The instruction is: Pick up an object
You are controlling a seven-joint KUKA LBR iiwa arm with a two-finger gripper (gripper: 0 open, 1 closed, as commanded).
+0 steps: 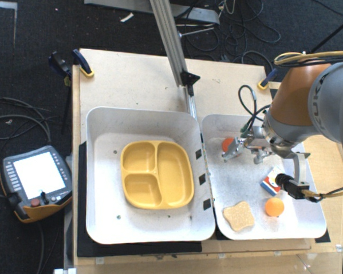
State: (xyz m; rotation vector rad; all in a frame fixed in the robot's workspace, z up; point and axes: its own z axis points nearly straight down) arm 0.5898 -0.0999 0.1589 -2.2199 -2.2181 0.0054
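My gripper (pixel 243 155) hangs over the back part of the right bin (pixel 311 229), open, with nothing between its fingers. A small red object (pixel 227 143) lies just beside the left finger (pixel 230 153), outside the gap and partly hidden by it. Nearer the front of that bin a slice of toast (pixel 238 216) and an orange ball (pixel 274 207) rest on the floor. A small blue, white and red box (pixel 269 185) sits at the right, under a black part of the arm's wrist.
The left bin (pixel 95 175) holds a yellow divided plate (pixel 157 174). A slanted metal pole (pixel 172 39) crosses the bench behind the bins. The grey arm with its orange band (pixel 297 94) fills the space over the right bin's back right.
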